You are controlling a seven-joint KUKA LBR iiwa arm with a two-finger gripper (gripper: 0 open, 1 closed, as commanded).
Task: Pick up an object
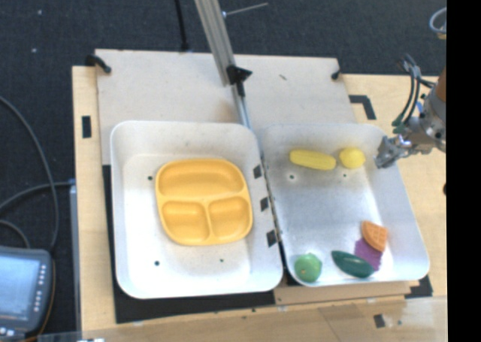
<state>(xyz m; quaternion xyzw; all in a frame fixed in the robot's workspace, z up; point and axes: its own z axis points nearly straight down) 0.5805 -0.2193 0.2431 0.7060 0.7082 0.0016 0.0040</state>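
Note:
The right bin [331,205] holds several toy foods. A long yellow piece [313,159] and a round yellow piece [351,158] lie near its far wall. At its near edge sit a light green ball [307,266], a dark green piece [352,263], a purple piece [368,252] and an orange piece [374,234]. My gripper [389,150] hangs over the bin's far right corner, just right of the round yellow piece and apart from it. Nothing shows in its grasp.
The left bin [135,258] holds a yellow divided plate [203,200]. A slanted metal pole [214,25] rises behind the bins. The arm's wrist and cables [425,119] stand at the right edge. A small screen [22,292] sits at the lower left.

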